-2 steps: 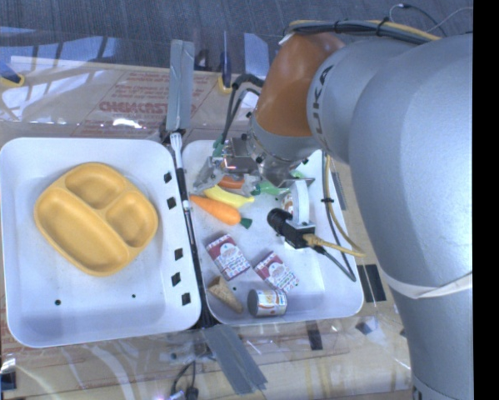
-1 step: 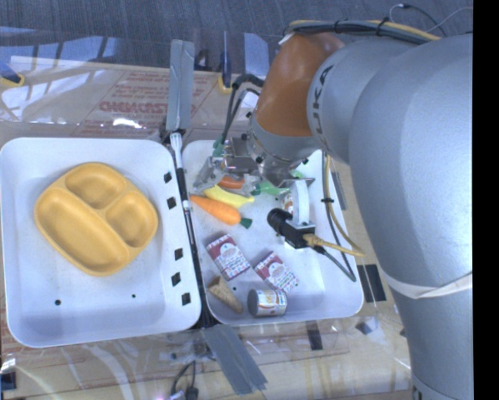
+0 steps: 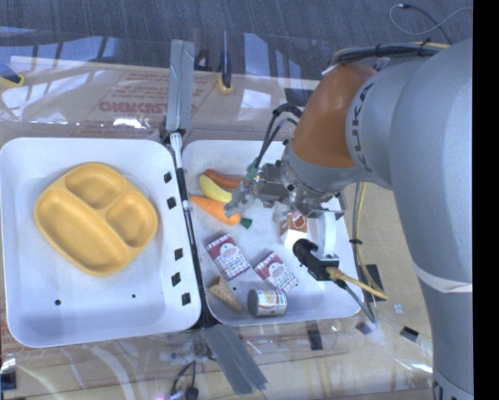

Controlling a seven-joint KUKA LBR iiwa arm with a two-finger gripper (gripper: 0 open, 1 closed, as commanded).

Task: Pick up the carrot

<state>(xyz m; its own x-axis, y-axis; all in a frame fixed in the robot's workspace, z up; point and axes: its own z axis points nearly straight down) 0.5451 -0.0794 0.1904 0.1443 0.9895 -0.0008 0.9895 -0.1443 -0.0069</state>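
The carrot [image 3: 216, 209] is seen in the right bin [image 3: 346, 302], near its left wall, touching a yellow banana [image 3: 217, 188] just behind it. The gripper [image 3: 251, 192] is positioned just right of the carrot; its finger state cannot be told. 2 red packets [image 3: 251, 263] and a can [image 3: 268, 302] lie nearer the front.

Orange carrot [image 3: 215, 210]; yellow banana [image 3: 217, 188]; yellow tray [image 3: 96, 217]; white bins [image 3: 24, 248].
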